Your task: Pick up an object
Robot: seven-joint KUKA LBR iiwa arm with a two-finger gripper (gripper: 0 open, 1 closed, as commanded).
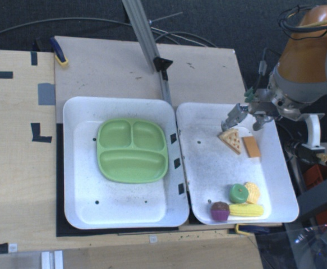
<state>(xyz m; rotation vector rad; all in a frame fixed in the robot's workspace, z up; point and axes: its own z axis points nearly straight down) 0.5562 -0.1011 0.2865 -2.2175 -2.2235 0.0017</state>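
Where the right bin's (281,167) far rim runs, tool (245,118) open, empty, above wedge (230,139).

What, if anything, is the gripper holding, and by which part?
Nothing is held. The open gripper hangs just above the waffle wedge in the right bin.

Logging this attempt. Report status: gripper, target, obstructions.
Gripper low over right white bin, nothing seen held. Tan waffle-patterned wedge directly beneath, orange rectangular block touching it. Green, purple, yellow toy foods clustered at near edge, clear of the approach.
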